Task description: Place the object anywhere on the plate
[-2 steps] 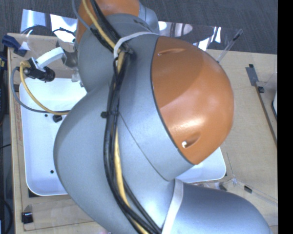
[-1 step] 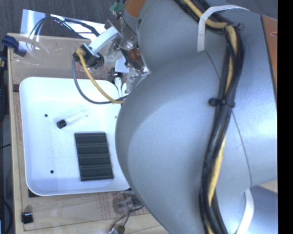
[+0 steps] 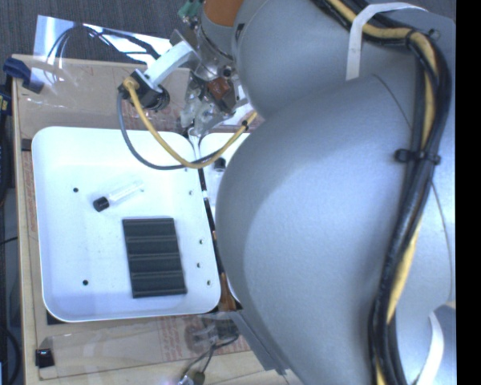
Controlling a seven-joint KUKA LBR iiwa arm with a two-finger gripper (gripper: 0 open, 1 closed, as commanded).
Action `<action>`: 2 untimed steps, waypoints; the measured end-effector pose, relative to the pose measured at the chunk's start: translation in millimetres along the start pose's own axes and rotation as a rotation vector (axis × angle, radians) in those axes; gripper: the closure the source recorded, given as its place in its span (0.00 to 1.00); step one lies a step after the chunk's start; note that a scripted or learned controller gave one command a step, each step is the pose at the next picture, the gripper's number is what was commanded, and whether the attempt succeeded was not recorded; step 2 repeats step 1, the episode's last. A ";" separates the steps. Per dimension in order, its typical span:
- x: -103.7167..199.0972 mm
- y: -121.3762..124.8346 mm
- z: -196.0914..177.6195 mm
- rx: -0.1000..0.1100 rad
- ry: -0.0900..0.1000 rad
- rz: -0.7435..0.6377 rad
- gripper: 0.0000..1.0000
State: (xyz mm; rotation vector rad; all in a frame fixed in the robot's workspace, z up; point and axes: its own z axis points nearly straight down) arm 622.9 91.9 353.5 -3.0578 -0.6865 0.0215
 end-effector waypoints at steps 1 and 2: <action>-64.5 9.9 164.6 -0.005 0.004 -0.111 1.00; -64.5 9.9 164.6 -0.005 0.004 -0.111 1.00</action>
